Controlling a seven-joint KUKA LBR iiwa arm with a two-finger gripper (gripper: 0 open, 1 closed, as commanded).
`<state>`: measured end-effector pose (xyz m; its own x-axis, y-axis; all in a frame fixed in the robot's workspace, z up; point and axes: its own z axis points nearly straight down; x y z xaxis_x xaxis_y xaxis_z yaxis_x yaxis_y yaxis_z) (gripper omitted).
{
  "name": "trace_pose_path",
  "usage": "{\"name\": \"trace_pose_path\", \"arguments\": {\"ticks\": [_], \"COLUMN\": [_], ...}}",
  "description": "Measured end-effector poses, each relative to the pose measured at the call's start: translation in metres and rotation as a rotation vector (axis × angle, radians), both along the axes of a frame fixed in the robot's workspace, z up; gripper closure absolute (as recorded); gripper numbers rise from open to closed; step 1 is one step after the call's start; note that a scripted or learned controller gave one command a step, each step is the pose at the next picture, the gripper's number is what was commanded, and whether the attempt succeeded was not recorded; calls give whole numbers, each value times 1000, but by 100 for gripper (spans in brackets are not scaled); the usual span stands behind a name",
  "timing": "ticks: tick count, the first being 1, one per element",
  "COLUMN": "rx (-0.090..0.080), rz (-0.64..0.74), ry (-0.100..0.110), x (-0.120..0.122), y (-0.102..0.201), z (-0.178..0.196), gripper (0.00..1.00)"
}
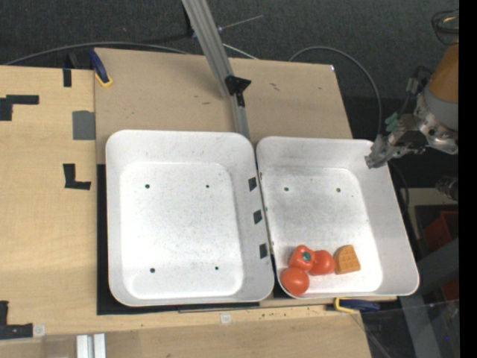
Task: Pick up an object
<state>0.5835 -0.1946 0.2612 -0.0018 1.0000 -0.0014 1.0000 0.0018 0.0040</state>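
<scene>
The end effector [378, 155], whose state cannot be told here, hangs over the far right rim of the right bin [313, 162], well apart from the red toys [305, 267] and the orange waffle-like piece [346, 259], so a descent here would probably catch nothing.

- One fixed camera sits above the surface [186, 88], looking down at a slant.
- It stands far enough back to take in both white bins [179, 215] whole.
- The pincer [380, 155] enters at the right edge; both bins lie to its left in this view.
</scene>
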Motion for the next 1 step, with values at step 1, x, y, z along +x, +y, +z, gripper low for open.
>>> {"name": "trace_pose_path", "arguments": {"ticks": [1], "rx": [3], "rz": [4], "ry": [6], "x": [-4], "y": [55], "z": [-15], "gripper": [100]}}
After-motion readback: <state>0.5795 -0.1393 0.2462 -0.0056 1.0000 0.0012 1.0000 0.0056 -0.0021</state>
